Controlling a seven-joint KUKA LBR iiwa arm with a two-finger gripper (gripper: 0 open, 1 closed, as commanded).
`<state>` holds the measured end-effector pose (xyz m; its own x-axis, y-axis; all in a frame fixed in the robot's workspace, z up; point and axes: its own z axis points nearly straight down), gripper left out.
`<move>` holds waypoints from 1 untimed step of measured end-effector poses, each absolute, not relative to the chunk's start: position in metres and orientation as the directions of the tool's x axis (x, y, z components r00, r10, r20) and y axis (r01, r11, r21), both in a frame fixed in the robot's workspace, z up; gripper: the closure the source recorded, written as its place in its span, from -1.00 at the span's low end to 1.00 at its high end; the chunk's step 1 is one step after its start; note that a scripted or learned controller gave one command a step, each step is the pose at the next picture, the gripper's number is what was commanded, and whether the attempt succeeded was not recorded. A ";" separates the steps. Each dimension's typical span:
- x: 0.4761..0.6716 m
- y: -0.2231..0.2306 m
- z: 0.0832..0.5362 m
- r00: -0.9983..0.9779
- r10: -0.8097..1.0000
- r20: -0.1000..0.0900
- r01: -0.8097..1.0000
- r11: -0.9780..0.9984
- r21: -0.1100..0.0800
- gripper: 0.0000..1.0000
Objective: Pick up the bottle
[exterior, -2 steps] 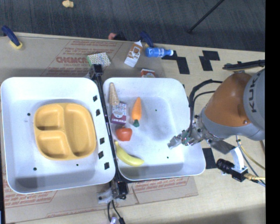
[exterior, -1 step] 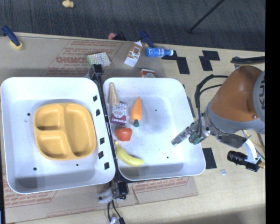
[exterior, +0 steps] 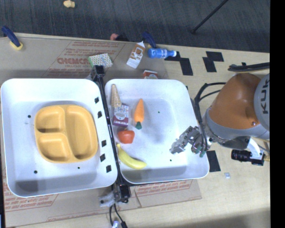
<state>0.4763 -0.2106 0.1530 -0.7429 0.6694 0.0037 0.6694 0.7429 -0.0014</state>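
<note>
Reaching in from your right, the arm (exterior: 237,110) puts its gripper (exterior: 186,144) low over the right bin (exterior: 154,172), close to that bin's right wall and toward its near corner; you cannot tell from this angle whether the fingers are apart or together, and nothing shows between them. The bottle (exterior: 160,53), blue with a pale cap, lies on its side outside both bins, on the bench (exterior: 232,194) beyond the right bin's far rim, well apart from the gripper. Just beside it on your left you have a small carton (exterior: 135,55), and a second small packet (exterior: 150,73) sits against the far rim.

Inside the right bin the things crowd the left wall: a cone (exterior: 115,96), a small purple packet (exterior: 121,115), a carrot (exterior: 139,112), a tomato (exterior: 126,136) and a banana (exterior: 129,160) near the front left corner. That leaves you open white floor across the middle and right of this bin, between the carrot and the gripper.

The left bin (exterior: 14,127) touches the right one along a shared edge and holds a yellow divided plate (exterior: 66,131) near its middle, with bare floor around it on all sides.

Under the bins you see printed cardboard (exterior: 71,61) on the tan bench, black tape marks (exterior: 185,65) near the bottle, and a blue clamp (exterior: 12,38) at the far left corner. Dark carpet (exterior: 133,8) lies beyond the bench, with a small yellow object (exterior: 69,4) on it
</note>
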 end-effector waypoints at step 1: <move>0.477 -0.211 0.187 -0.977 0.213 -0.001 0.213 0.977 -0.001 1.00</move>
